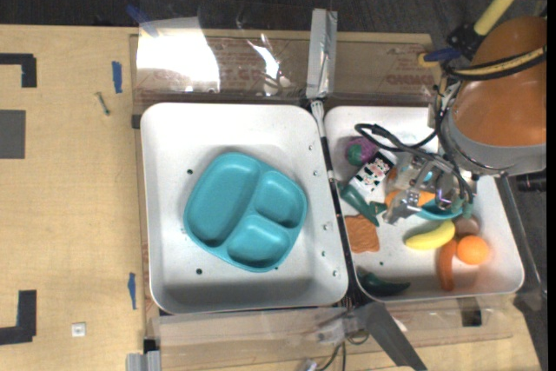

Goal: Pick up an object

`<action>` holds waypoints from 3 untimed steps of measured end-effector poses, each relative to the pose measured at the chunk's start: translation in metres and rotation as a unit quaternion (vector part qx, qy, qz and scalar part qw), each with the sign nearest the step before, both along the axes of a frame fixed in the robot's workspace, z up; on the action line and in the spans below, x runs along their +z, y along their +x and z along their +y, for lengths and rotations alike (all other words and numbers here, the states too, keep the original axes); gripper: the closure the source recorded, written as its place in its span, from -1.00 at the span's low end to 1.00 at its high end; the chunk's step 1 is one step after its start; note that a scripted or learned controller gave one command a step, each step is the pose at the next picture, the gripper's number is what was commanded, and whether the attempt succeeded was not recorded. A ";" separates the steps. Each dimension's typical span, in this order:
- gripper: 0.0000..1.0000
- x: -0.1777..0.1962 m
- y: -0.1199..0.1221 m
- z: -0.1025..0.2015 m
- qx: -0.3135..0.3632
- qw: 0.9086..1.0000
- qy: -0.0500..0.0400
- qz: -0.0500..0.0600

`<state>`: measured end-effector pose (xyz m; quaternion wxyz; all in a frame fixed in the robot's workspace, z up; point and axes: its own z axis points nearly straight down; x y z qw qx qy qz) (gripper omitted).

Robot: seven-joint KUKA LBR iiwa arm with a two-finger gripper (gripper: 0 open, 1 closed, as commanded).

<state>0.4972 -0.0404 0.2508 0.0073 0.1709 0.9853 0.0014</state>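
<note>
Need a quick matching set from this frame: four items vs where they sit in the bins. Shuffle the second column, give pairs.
Items:
1. teal divided plate
2. banana
3. orange ball
4. purple toy

Places:
A. right bin, upper left part
B. middle of the left bin
C. right bin, lower right, just right of the yellow item
D. right bin, below the gripper

Pairs: 1-B, 2-D, 3-C, 4-A
</note>
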 end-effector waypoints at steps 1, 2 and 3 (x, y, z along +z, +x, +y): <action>1.00 -0.066 -0.016 0.010 0.136 0.991 -0.001 0.006; 1.00 -0.011 0.034 0.046 0.125 0.992 -0.001 0.002; 1.00 0.021 0.086 0.079 0.111 0.994 0.000 0.002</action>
